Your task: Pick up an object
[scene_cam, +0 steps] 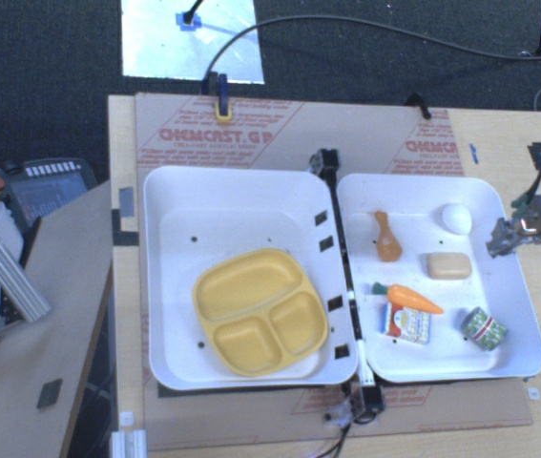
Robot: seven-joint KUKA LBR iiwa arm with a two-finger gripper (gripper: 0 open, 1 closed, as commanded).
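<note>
Objects untouched in right white bin (513, 299): tan rectangular block (448, 265) nearest the gripper (505, 238), white egg-shaped ball (456, 218) beside it. Gripper's opening: cannot tell.

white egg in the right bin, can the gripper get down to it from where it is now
Probably yes. The white egg lies by itself near the back of the right bin, apart from the tan block and wooden spoon. The gripper hangs at the bin's right rim, with nothing between them.

A yellow tray (259, 321) sat in a white bin (170, 198); the carrot (413, 299) was orange, the egg (456, 218) white, the can (483, 328) green-patterned.
</note>
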